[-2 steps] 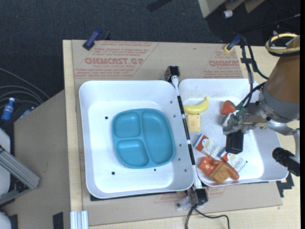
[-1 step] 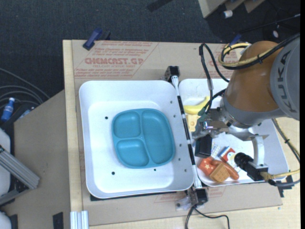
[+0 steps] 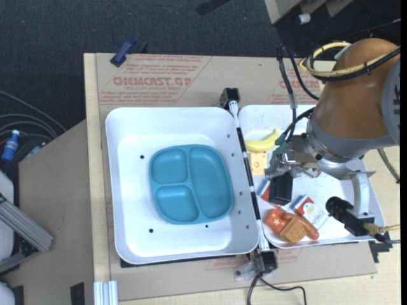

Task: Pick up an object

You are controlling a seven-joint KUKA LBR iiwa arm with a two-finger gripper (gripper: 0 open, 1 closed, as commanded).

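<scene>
Over the right bin, the grey and orange arm hides much of the contents. Its gripper reaches down beside a black object; whether anything is held cannot be told. A yellow banana lies at the bin's far left, orange-red toys near the front. A blue divided plate sits in the left bin.

Right bin: your pickable items.
Banana at its far-left corner; cracker nearer; black block mid-left; tomato, bread piece, carton along near edge.
</scene>
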